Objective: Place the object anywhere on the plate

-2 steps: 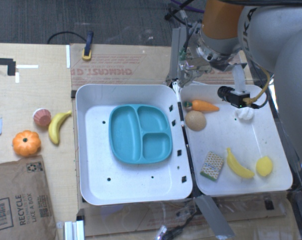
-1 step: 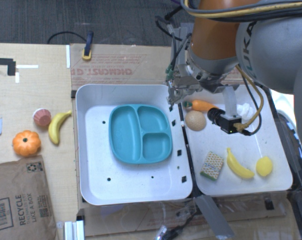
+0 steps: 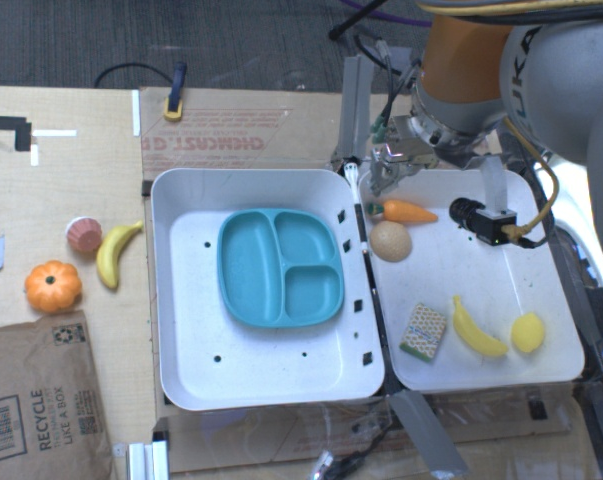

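The camera view looks down on two white bins side by side. The left bin (image 3: 171, 298) holds a teal divided plate (image 3: 281, 268), which lies flat near the bin's middle with bare white floor on every side of it; the widest open strip runs along the bin's near edge, and a narrower one separates the plate's right rim from the wall shared with the right bin (image 3: 561, 363).

In the right bin a carrot (image 3: 409, 211) lies on its side close to the far left corner, with a tan egg-shaped object (image 3: 390, 241) just beside it, toward the near side, almost against the shared wall. Toward the near edge sit a small patterned sponge (image 3: 424, 331), a banana (image 3: 475, 330) and a lemon (image 3: 528, 333) in a loose row, apart from each other. The middle of this bin's floor is open.

The arm (image 3: 481, 38) comes in from the right, its orange band above the wrist, and the gripper (image 3: 386, 173) hangs over the far left corner of the right bin, just above the carrot's green end. Whether its jaws are spread or pressed together cannot be told from here, and nothing is seen between them.

On the bench left of the bins lie a second banana (image 3: 114, 255), a small pumpkin (image 3: 53, 286) and a pink cupcake-like object (image 3: 84, 235), near one another
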You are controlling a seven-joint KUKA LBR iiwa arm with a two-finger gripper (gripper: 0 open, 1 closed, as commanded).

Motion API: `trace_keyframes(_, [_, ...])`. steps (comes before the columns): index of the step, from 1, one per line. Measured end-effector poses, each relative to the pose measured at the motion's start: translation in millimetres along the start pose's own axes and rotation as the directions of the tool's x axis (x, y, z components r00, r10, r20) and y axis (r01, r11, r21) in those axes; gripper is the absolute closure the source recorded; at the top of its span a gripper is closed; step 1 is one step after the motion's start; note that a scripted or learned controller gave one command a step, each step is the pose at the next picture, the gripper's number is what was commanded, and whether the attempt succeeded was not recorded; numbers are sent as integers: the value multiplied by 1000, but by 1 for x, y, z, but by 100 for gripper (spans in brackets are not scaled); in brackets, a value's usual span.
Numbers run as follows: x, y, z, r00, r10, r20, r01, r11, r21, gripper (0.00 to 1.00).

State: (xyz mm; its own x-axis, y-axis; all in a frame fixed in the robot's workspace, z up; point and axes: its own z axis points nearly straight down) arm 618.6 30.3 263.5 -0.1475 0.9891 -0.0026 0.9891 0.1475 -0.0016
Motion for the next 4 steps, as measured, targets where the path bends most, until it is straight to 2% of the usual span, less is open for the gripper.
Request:
trace_keyframes(1, [0,17,56,1000,-3,-1,3,1000,1,100])
trace_keyframes(2, [90,-15,6,999,-40,-1,40,999,0,100])
trace_keyframes(3, [34,-78,44,1000,-28,-1,28,1000,2,100])
trace_keyframes(4, [34,-78,44,1000,-28,-1,28,1000,2,0])
